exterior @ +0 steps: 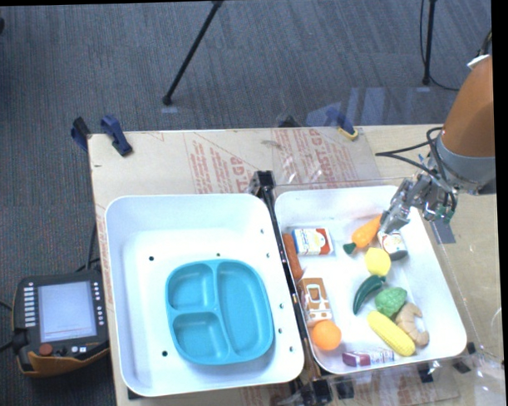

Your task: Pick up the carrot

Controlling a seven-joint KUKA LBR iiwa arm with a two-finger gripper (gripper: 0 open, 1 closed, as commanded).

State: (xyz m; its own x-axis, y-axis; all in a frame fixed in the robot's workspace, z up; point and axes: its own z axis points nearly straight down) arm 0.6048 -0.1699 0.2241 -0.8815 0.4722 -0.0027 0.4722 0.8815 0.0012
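Observation:
The carrot (367, 231) is orange with a small green top at its lower-left end. It lies at a slant in the upper middle of the right bin (453, 303). My gripper (397, 218) reaches in from the right and hangs just beside the carrot's upper-right tip, low over the bin. Nothing visibly sits in its grasp. The grey wrist and orange band rise behind it toward the right edge.
A lemon (377, 261) and a small dark-and-white item (394, 245) lie just below the carrot. Two small boxes (312, 241), a green pepper (368, 292), an orange (326, 335) and a yellow corn cob (390, 332) share the bin. The left bin (126, 244) holds a blue divided plate (219, 310).

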